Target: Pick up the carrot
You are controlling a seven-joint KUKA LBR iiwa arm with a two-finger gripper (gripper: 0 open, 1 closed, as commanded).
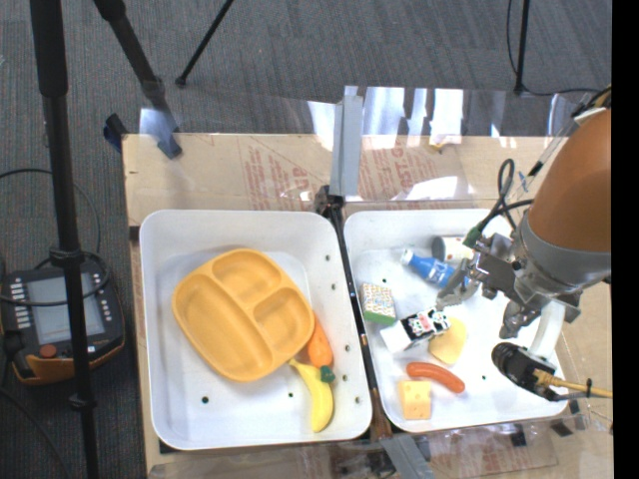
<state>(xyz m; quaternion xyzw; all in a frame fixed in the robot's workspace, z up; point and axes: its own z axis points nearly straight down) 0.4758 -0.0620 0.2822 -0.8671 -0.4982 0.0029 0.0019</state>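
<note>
Bench with two white bins; arm over the right bin (394, 230).
Carrot (319, 347) lies in the left bin (160, 267), wedged against the tray (243, 312); gripper (477, 279) well apart, grip state indiscernible.

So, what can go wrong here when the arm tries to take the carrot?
1. The carrot lies wedged between the orange plate and the banana, so fingers may hit either one.
2. It sits near the left bin's right wall, leaving little room.
3. The gripper hangs over the right bin, so it must cross the walls.

Orange carrot (319, 348), yellow banana (319, 399), white bins (160, 267)
</note>
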